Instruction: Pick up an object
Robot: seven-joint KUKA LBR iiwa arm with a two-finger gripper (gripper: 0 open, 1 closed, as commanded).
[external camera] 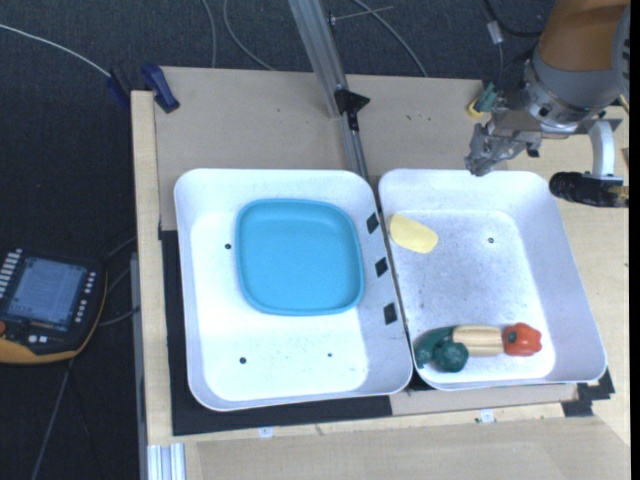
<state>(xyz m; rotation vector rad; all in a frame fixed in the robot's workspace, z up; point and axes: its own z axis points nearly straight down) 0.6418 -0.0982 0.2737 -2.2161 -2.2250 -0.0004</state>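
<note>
On the table, two shallow white bins sit side by side, touching along their inner edges. Left bin: contains one light blue square plate, lying flat toward the far half of the bin, with bare bin floor near it. Right bin: contains four objects. A pale yellow piece lies alone at the far left of the bin floor, just beside the dividing edge. Along the near wall, three objects lie in a row: a dark green piece at the left, a tan cylindrical piece in the middle, and a red piece at the right. The green and tan pieces touch; the tan and red pieces appear to touch as well. The yellow piece is well apart from this row.

Arm: grey with an orange band, entering from the far right. Tool is positioned over the far rim of the right bin, pointing down, well apart from all four objects. Whether it is open or closed cannot be told from this view; nothing is seen in its grip.

Surroundings: a metal rail runs from the far edge toward the gap between the bins. A handheld control pendant lies on the dark floor to the left of the table, with cables trailing across the floor on the far side.
</note>
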